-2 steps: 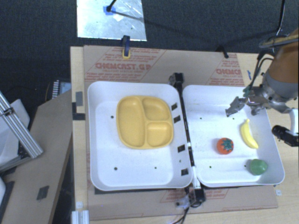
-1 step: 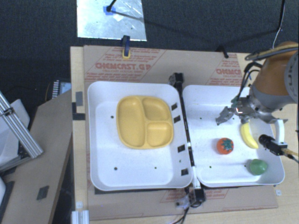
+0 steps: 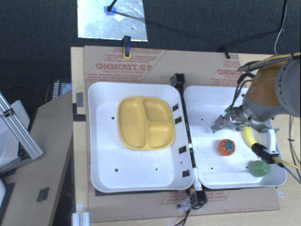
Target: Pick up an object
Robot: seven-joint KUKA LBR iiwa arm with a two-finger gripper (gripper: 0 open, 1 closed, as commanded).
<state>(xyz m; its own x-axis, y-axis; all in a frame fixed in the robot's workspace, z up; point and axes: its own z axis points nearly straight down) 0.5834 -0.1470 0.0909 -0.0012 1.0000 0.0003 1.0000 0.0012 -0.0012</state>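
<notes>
Gripper [image 3: 222, 124] low in right bin [image 3: 207, 175], finger state cannot tell. Orange-red fruit [image 3: 226, 147] just below gripper, apart. Yellow banana [image 3: 248, 136] beside arm, green ball [image 3: 258, 168] near bin corner. Yellow divided plate [image 3: 145, 123] in left bin [image 3: 103, 168].

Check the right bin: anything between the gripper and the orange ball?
Nothing visible. The gripper sits in the right bin, just up and left of the orange ball, with only bare bin floor between them. The yellow banana and green ball lie further right, off that line.
</notes>
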